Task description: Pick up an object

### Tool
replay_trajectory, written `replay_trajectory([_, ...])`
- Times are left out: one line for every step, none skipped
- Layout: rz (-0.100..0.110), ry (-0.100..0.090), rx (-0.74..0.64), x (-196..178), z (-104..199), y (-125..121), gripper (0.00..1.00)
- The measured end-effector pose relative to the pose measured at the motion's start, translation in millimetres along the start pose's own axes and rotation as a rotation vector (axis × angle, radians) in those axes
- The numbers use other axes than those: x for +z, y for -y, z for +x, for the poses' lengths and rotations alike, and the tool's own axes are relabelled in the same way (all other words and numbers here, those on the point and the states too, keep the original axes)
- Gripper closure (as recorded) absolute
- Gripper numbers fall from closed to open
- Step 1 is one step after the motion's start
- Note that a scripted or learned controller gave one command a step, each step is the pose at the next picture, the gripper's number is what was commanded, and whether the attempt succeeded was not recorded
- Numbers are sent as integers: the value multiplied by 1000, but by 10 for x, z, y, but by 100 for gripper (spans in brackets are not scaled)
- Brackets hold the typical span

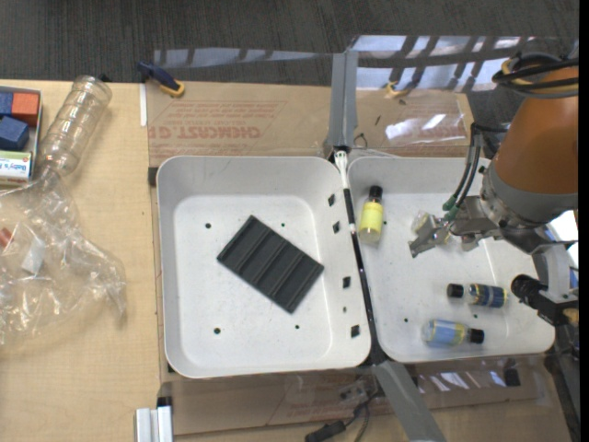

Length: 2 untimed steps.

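The right bin [401,350] holds a small yellow bottle [371,217] near its left wall. A small dark-capped bottle with a blue label [477,294] lies to the right of centre, and a clear bottle with a blue label [451,333] lies near the front rim. My gripper [426,235] hangs over the middle of this bin, right of the yellow bottle and above the two blue-labelled ones. Nothing shows in its grasp. In the left bin [171,274] a dark ribbed panel [270,262] lies flat and askew.
An empty clear plastic bottle [72,125], a crumpled plastic bag [46,256] and a box with blue and orange blocks [18,118] lie on the bench left of the bins. A metal post [342,99] stands behind the divide between the bins.
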<state>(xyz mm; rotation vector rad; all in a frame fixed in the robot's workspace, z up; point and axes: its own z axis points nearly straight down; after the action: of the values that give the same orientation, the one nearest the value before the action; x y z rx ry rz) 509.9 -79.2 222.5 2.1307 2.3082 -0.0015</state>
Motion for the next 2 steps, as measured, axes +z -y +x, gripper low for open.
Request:
replay_trajectory([3,-2,-167,694,-1110,421,0])
replay_trajectory([1,-2,-165,604,-1110,411,100])
